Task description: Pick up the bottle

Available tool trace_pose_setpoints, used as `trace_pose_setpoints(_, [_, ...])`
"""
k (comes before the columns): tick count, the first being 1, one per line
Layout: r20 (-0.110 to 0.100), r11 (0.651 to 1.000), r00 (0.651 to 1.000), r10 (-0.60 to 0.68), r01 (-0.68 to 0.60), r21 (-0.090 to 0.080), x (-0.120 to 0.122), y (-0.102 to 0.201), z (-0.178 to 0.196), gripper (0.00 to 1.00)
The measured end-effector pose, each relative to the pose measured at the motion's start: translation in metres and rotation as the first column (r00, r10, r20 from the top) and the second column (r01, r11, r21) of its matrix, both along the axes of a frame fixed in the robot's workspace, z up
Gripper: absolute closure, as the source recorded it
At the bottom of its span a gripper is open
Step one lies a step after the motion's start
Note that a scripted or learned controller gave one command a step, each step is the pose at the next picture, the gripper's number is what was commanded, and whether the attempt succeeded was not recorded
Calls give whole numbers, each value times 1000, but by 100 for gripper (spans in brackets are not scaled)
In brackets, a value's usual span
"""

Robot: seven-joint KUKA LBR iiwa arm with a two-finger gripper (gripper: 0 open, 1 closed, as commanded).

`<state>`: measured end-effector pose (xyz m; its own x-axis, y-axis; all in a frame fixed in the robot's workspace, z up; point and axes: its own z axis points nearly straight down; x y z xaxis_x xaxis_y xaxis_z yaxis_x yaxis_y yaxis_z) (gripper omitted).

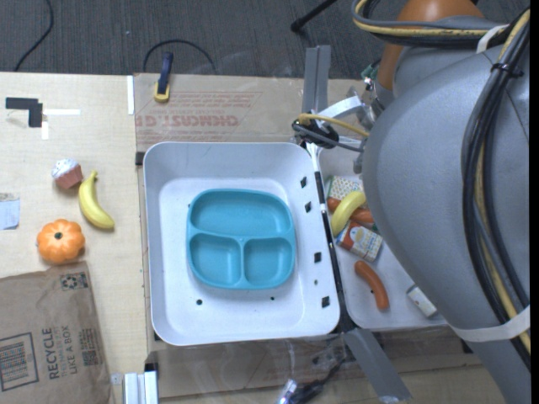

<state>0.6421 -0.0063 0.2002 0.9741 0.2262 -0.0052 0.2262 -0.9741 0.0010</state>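
Observation:
A small white bottle-like item (362, 243) with a red end and a printed label lies on its side in the right bin (396, 314), close to the divider. The arm's big grey link (446, 167) hangs over most of that bin and hides what lies under it. The wrist end with its looped yellow and black cables (324, 130) sits at the bin's far left corner, well above the bottle in the view. The gripper's tips are hidden there.
Beside the bottle lie a yellow banana (347, 210), a red sausage (373, 285), a small white block (421, 301) and a patterned piece (341, 187). The left bin (168, 301) holds a blue divided plate (242, 238). Toy food lies on the bench (50, 74) to the left.

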Motion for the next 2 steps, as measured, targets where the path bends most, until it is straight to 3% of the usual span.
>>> trace_pose_setpoints(1, [3,1000,1000,-12,12,1,6,35,53,100])
trace_pose_setpoints(2, [2,1000,1000,-20,20,0,5,-20,131,100])
